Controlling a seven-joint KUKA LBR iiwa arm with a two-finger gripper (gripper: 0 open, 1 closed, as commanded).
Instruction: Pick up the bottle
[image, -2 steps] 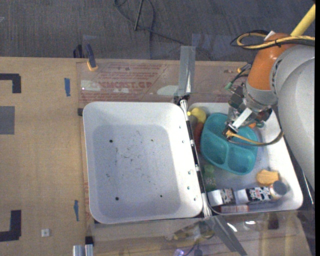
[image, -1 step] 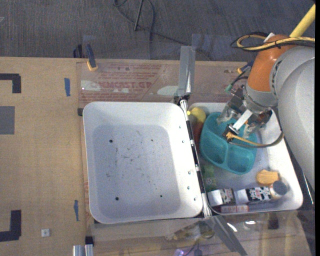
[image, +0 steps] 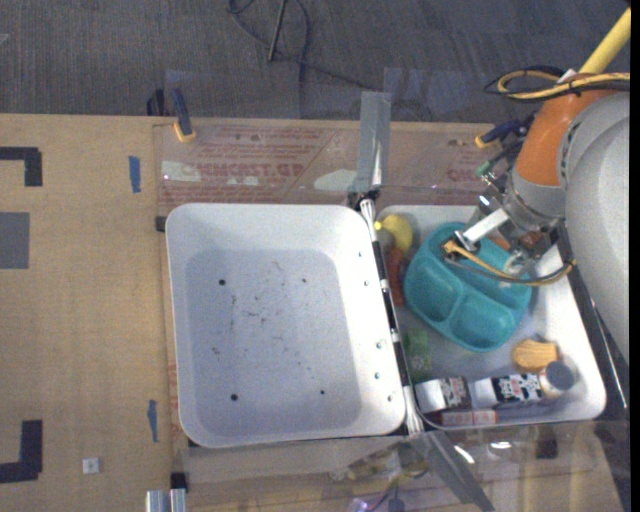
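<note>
A grey KUKA arm w/ an orange wrist band reaches in from the right over 2 shallow white bins on a cardboard-topped bench. Its gripper (image: 487, 243) hangs over the upper part of the right bin (image: 590, 350), just above a teal divided tray (image: 470, 300) tilted against the bin's contents; yellow and dark cables loop round the wrist. How far the jaws stand apart cannot be told from this angle, and no item is seen between them. The bottle (image: 525, 386), white w/ a black-and-white label and a grey cap, lies on its side along the near wall of the right bin, cap toward the right, well apart from the gripper. Just above its cap sits a small orange-tan object (image: 535, 353); to its left, a second labelled container (image: 445, 392). A yellow item (image: 398, 232) and a red one (image: 396, 272) sit along the bin's left wall, beside the tray. The left bin (image: 270, 320) shows scuffs and small dark specks on its floor.
</note>
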